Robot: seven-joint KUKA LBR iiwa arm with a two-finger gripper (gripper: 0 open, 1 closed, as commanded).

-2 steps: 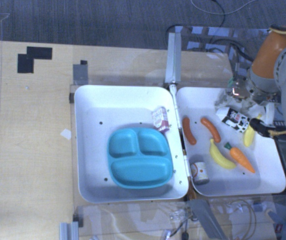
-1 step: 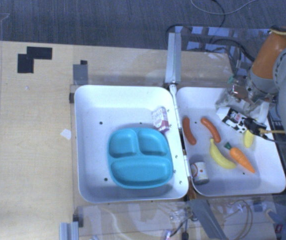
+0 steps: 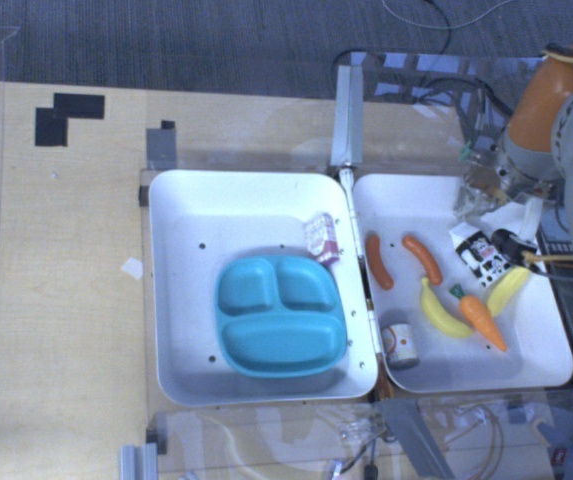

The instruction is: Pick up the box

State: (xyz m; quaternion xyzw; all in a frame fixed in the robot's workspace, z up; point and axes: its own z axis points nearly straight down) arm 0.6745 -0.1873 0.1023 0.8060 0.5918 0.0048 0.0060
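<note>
Left bin (image 3: 166,268) holds blue tray (image 3: 281,315), box (image 3: 322,238); right bin (image 3: 556,358) food; gripper (image 3: 486,203) finger state unclear

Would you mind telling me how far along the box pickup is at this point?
Nothing looks done yet: the box lies flat on the floor of the right bin, beside a banana and a carrot. In hand: the gripper hangs just above the box. Left: closing on it and lifting.

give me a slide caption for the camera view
Arm's gripper over the right bin by the box; blue tray in the left bin.
</note>
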